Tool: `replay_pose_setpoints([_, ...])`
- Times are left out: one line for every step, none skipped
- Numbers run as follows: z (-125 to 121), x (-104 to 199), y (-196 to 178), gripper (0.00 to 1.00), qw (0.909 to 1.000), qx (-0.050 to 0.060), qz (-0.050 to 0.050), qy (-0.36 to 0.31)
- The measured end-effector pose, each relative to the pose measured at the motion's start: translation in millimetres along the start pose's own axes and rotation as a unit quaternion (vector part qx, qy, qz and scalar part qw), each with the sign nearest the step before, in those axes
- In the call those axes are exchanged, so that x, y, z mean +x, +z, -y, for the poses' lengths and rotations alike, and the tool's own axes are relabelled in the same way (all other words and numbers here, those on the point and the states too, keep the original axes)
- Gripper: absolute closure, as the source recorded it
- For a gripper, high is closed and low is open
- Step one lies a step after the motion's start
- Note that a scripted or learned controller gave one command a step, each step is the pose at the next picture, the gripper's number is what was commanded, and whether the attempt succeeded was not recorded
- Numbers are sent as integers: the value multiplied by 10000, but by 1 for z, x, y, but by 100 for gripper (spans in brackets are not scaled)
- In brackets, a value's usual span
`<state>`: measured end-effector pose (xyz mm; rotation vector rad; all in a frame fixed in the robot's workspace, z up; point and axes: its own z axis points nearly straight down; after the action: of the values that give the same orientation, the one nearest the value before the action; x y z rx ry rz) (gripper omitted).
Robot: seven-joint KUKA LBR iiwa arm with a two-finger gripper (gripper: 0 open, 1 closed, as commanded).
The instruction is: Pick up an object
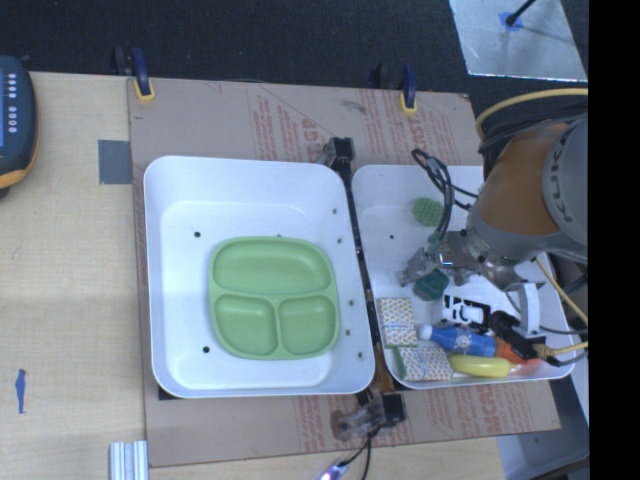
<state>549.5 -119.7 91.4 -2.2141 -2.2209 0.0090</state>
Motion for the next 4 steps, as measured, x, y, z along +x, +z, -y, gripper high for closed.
replay_pose_setpoints([-2,0,-11,100,10000,-18,8,-22])
replay_pose_setpoints([-2,0,-11,0,10000,-17,8,-22])
replay_pose_setpoints([-112,-33,-3,0,10000,-80,20,-24])
replay_pose_setpoints([-107,-32,-13,100,10000,-24,11,-35])
